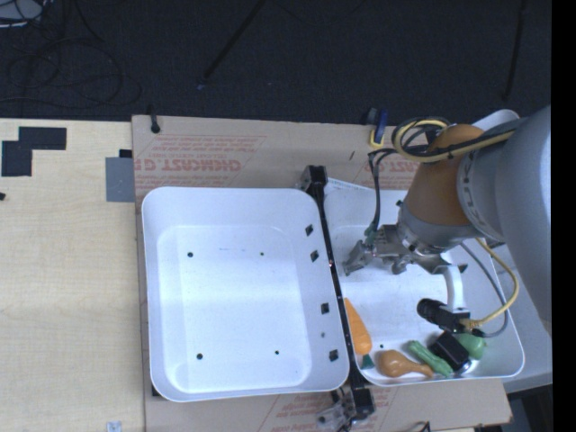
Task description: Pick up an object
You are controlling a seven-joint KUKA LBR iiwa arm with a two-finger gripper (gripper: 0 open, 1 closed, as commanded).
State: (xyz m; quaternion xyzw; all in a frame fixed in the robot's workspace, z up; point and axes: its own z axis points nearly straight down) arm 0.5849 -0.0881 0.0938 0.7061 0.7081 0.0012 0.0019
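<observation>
Grey arm [513, 178], orange band [441, 187], yellow and black cables [416, 135].

Candidate objects are clustered in the right bin's near end. An orange carrot-like piece [357, 328] is laid lengthwise beside the divider. A tan pear-shaped item [401, 364] is at the front wall, touching a green piece [429, 356]. A black block [450, 351] is beside them.

Two bins sit side by side; the right bin [504, 367] holds small objects [423, 358] along its near edge.
</observation>
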